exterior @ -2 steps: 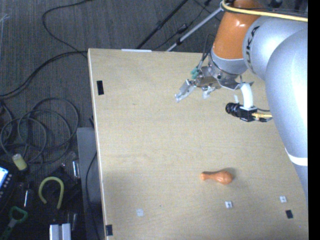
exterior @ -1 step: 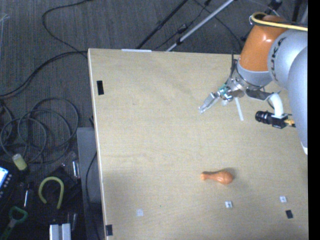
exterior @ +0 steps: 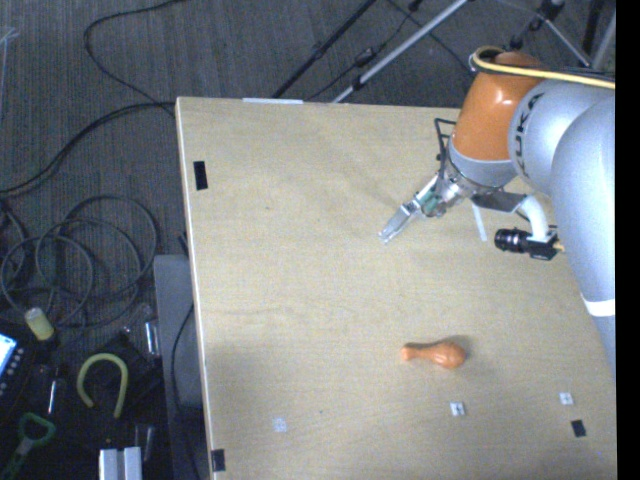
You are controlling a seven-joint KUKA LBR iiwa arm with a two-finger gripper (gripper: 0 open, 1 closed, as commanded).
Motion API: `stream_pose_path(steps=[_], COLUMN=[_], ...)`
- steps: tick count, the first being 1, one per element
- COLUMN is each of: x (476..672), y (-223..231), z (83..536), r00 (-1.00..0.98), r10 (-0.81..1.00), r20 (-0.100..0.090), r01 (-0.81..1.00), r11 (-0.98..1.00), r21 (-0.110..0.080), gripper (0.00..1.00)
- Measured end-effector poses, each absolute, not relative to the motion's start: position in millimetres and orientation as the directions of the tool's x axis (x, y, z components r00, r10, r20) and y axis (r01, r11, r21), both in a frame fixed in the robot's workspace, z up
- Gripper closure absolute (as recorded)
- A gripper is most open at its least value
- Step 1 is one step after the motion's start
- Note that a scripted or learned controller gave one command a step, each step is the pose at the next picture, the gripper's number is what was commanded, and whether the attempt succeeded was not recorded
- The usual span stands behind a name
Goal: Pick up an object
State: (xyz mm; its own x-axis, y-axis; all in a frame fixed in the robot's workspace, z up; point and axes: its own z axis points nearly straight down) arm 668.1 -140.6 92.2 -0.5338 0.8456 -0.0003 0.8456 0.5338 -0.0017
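An orange, gourd-shaped object (exterior: 436, 354) lies on its side on the tan board (exterior: 300, 288), toward the front right, with its narrow end pointing left. My gripper (exterior: 393, 230) hangs over the board's back right part and points down and to the left. It sits well behind the orange object and apart from it, and I see nothing held at its tip. The grey arm with its orange band (exterior: 492, 118) comes in from the right.
Small black and white markers (exterior: 457, 408) dot the board near its front edge, and one black mark (exterior: 201, 175) lies near the left edge. Past that edge, cables (exterior: 70, 258) and tools lie on the floor. Tripod legs (exterior: 420, 28) stand behind the board.
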Motion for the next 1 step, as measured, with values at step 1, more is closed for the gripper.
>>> stream_pose_path(steps=[1], x=[668.6], y=[-139.4], z=[101.7], r00=[-0.534], r10=[0.846], r20=[0.0], r01=[0.846], r11=[0.534], r21=[0.0], gripper=[1.0])
